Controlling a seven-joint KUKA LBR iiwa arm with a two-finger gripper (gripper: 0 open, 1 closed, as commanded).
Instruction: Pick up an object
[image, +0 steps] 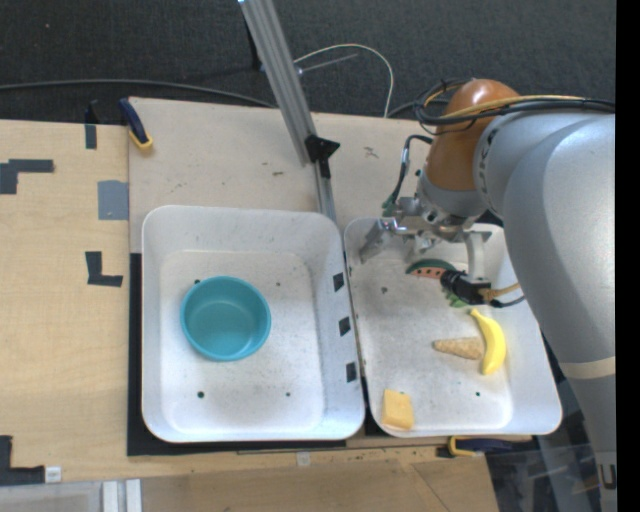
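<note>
Pincer (420, 240) is seen low over upper part of right bin (530, 420); whether released or clenched cannot be told.

Watermelon slice (432, 268) is found just below pincer, close to touching; contact cannot be judged.

Banana (489, 340) and cone-shaped piece (458, 347) are placed lower right of pincer, side by side.

Yellow block (398, 409) is set well below pincer at bin's near edge.

Teal bowl (226, 318) is seen far left of pincer, in left bin (160, 400).

2 bins are carried by bench (60, 340).
</note>
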